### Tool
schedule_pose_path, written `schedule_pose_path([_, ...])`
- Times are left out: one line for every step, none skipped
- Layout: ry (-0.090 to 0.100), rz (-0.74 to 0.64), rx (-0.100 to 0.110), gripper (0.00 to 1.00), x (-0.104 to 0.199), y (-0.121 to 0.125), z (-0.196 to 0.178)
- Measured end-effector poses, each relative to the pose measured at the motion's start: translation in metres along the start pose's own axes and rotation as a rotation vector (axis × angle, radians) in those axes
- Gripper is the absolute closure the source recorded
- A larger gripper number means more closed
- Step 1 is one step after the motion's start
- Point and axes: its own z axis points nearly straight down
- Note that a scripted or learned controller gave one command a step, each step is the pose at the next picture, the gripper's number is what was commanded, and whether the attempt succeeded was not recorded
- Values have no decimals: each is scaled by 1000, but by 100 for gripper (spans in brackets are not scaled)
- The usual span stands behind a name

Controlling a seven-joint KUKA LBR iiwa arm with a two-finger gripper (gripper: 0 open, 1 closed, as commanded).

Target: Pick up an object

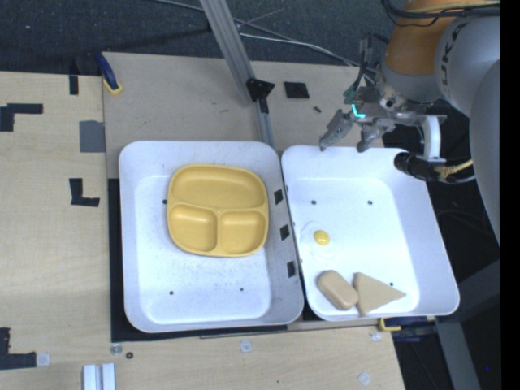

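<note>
Jaws (pixel 347 140): two grey fingers (pixel 332 131), spread apart, nothing between them; poised over the far rim of the right bin (pixel 422 218), tips just above its edge.

Arm (pixel 439 39): grey with an orange band, above and to the right of the right bin's far corner; a black cable loops beside it.

Right bin: white, shallow. Inside, well apart from the jaws:
- ball (pixel 322 237), small, yellow, near the bin's left wall, about mid-depth.
- roll (pixel 336 289), tan, oblong, at the bin's near edge.
- wedge (pixel 377 292), tan, triangular, just right of the roll and touching it or nearly so.

Left bin (pixel 146 218): white, shallow, abutting the right bin's left wall.
- tray (pixel 218 210), yellow, three compartments, lying flat in the far half of the left bin.

Counter (pixel 49 218): light wood, carrying both bins; black tape marks lie left of the left bin.

Pole (pixel 231 39): grey, slanted, rising from behind the seam where the left bin meets the right bin.
</note>
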Motion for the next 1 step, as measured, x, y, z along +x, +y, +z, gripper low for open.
schedule_pose_path([0,0,-3,0,0,1,-1])
